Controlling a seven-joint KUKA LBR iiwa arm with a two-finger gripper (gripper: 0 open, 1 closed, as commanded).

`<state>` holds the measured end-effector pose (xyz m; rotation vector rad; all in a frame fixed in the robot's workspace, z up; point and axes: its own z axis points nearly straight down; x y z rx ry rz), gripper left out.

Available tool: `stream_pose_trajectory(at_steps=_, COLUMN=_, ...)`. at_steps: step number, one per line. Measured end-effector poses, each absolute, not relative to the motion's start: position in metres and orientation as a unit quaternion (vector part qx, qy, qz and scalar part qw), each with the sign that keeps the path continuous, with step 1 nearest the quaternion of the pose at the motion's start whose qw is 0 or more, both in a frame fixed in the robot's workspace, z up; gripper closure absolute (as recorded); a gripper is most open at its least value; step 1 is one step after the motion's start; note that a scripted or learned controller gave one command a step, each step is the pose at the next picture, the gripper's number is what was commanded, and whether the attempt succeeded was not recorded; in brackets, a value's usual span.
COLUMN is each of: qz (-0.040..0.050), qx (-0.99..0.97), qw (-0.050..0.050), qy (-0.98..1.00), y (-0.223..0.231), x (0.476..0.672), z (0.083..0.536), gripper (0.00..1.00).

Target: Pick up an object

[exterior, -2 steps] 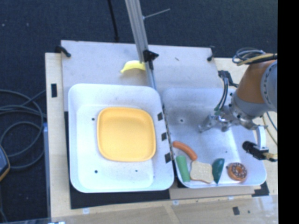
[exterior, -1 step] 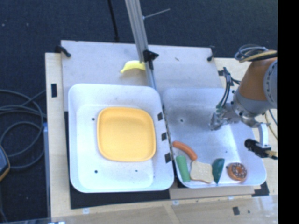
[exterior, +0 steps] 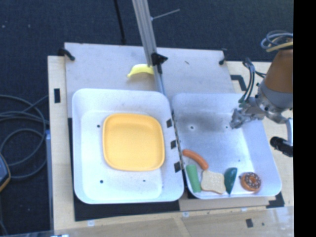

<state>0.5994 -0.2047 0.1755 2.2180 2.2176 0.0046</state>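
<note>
nothing is being held yet. the toy foods are being left along the right bin's (exterior: 217, 132) near edge: a sausage (exterior: 195, 158), a green stick (exterior: 193, 178), a bread slice (exterior: 213, 182), a teal piece (exterior: 230, 179) and a doughnut (exterior: 250, 181). the tool (exterior: 238, 118) is being poised over the bin's far right side, well apart from them; its state cannot be told. approach, grasp and lift are being judged as left. a yellow plate (exterior: 133, 141) is being kept in the left bin (exterior: 84, 132).

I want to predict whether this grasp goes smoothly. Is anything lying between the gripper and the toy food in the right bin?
Nothing visible does. The gripper hovers near the right bin's far right side; bare bin floor separates it from the hot dog, bread slice and donut along the near edge.
</note>
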Motion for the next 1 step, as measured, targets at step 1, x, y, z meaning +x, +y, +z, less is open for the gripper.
stream_pose_trajectory(at_steps=1, qz=0.0017, qx=0.707, qw=0.003, qy=0.707, y=-0.2078, x=0.5996, z=0.239, gripper=1.0)
